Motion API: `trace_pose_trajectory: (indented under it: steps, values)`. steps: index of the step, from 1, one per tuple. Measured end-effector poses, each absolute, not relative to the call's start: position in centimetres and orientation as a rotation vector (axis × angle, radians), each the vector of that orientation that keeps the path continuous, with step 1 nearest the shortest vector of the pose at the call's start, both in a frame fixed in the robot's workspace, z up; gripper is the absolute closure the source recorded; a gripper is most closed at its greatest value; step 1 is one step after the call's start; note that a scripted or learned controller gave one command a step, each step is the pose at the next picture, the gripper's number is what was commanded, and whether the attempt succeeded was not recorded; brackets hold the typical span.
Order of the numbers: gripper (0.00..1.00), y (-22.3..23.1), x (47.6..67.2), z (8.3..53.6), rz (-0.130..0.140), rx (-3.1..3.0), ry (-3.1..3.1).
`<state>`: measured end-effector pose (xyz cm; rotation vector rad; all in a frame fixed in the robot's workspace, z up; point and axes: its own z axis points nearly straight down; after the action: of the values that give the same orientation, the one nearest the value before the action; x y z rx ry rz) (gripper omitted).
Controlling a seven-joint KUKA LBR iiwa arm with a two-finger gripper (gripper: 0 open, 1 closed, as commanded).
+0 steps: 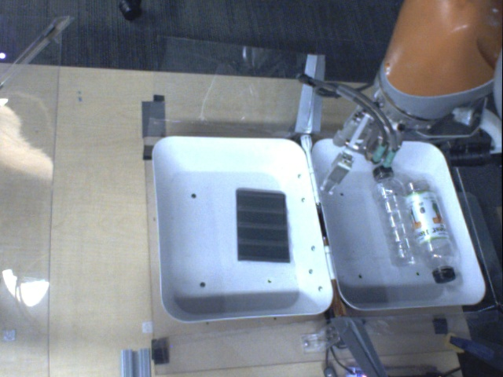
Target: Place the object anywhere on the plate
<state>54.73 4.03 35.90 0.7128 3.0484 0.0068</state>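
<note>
Camera view, from above at a slant. A pale wooden bench top (86, 234) is being shown under a sheet of clear plastic shielding whose edges and glare patches are being picked up along the left side. Beyond the bench's far edge, a dark carpeted floor (236, 6) is being seen, with a black cable end lying on it at upper left.

Two shallow white plastic bins are being carried side by side on the bench. The left white bin (189, 289) is being occupied by a dark grey ribbed rectangular plate (262, 225), lying flat near the bin's middle. The right white bin (464, 289) is being occupied by two clear plastic bottles lying on their sides, touching one another along their length: a clear plastic bottle with a white and orange label and a black cap (429, 230), its cap pointing toward the near right corner, and a plain clear ribbed bottle (393, 222) just beside it on the left. Both bottles are lying well apart from the plate.

The grey arm with its orange band (444, 30) is being seen entering from the right, above the right bin's far edge. The two-finger metal gripper (354, 151) is being held over the far left corner of the right bin; whether it is open or closed cannot be told, and nothing is being seen gripped.
</note>
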Motion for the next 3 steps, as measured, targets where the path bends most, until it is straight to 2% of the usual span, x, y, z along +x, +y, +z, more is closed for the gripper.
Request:
trace_pose_trajectory:
  steps: [1,2,3]
  values:
    - [0.0,3.2,56.8,30.6,0.005,0.646,3.067]
    - [0.0,1.2,58.7,27.4,0.004,0.48,3.097]
    - [0.0,8.9,60.9,20.3,0.006,0.38,3.114]
